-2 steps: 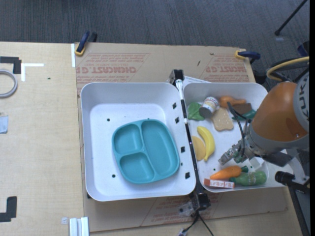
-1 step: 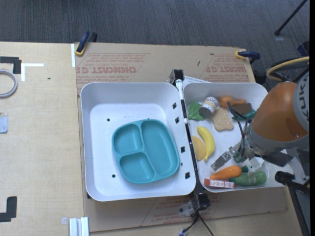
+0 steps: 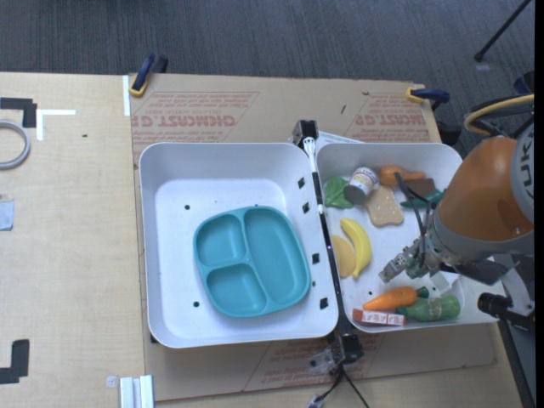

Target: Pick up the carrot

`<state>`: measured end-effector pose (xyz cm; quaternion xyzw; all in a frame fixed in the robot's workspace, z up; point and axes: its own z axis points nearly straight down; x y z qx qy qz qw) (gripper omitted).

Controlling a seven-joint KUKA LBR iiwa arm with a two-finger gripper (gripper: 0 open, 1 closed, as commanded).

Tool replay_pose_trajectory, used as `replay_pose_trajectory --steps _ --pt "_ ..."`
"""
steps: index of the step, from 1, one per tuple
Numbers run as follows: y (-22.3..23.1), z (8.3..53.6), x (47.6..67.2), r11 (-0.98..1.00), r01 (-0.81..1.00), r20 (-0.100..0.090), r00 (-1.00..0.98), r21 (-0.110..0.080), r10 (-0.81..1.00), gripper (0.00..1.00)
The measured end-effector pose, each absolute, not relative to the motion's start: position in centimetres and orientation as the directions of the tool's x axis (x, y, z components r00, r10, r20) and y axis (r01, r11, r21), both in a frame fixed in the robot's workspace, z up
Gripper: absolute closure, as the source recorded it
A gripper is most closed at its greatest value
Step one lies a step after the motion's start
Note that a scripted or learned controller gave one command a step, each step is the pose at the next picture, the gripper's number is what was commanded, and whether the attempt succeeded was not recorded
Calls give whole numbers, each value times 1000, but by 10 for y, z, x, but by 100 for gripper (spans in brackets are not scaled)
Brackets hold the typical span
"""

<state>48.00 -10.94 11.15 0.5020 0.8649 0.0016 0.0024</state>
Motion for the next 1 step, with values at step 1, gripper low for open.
replay_pose_trajectory --steps 1 --pt "-109 111 480 496 868 -2 -496 5 868 0"
